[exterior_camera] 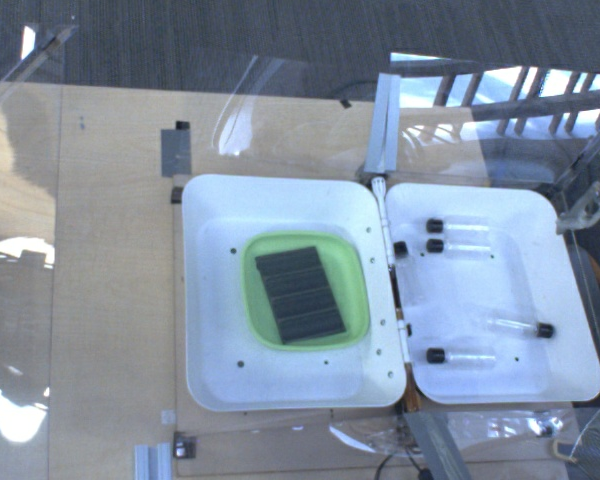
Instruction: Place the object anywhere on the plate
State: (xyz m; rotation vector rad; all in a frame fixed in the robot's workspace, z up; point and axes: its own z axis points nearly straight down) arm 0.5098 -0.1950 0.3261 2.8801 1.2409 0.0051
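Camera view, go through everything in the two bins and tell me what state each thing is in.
Green plate: flat in the left bin.
Dark ridged block: lying flat on the plate, slightly askew.
Clear tubes with black caps: four, capped, lying on their sides in the right bin.

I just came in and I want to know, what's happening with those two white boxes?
Nothing is being handled at this moment. In the left white bin sits a green plate, and a dark grey ridged block already lies flat on it, a bit tilted. The right white bin holds several clear tubes with black caps, lying on their sides: two near the top, one at the lower right and one near the bottom. So the block looks placed on the plate.
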